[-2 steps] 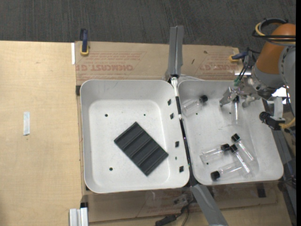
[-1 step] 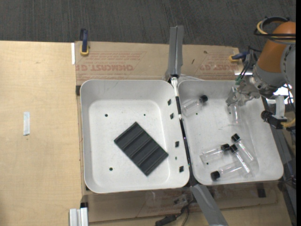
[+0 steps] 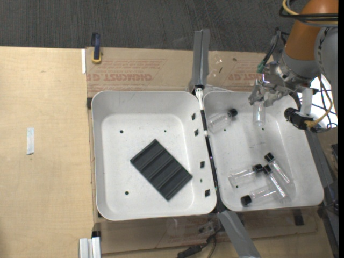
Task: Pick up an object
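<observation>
Bench: a tan surface beneath a dark carpeted floor edge, with printed cardboard laid under two shallow white bins set side by side.

Left bin [image 3: 107, 144]: one dark ribbed panel [image 3: 160, 169], lying flat and askew near the middle.

Right bin [image 3: 306, 165]: clear vials with black caps. One vial [image 3: 221, 120] lies alone near the upper left corner; a cluster of vials [image 3: 262, 180] is gathered low and to the right, several touching.

Gripper [image 3: 262, 98]: poised over the bin's upper part, well apart from the cluster. A clear, upright shape [image 3: 259, 113] is seen just under it, possibly a vial; whether it is pinched cannot be told, nor whether the fingers are spread.
</observation>
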